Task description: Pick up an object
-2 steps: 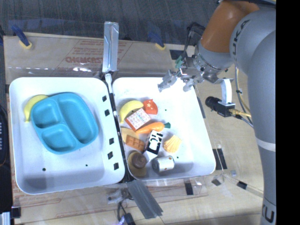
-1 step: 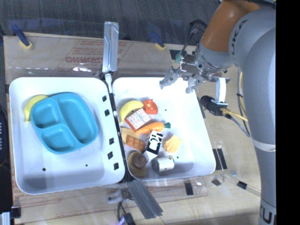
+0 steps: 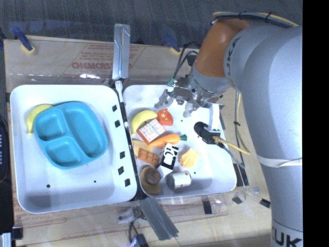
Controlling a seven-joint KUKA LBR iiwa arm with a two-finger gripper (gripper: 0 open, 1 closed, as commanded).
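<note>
My gripper (image 3: 180, 101) hangs over the far part of the right bin (image 3: 226, 174); I cannot tell how it is set. A small red toy (image 3: 164, 117) lies just near-left of it. Beyond that sit a yellow banana (image 3: 142, 120), a patterned box (image 3: 150, 131) and a carrot (image 3: 165, 139). The left bin (image 3: 31, 189) holds a blue divided tray (image 3: 69, 134)

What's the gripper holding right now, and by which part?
Nothing visibly held. The gripper hovers over the right bin, just above the red toy; no object sits between its fingers.
</note>
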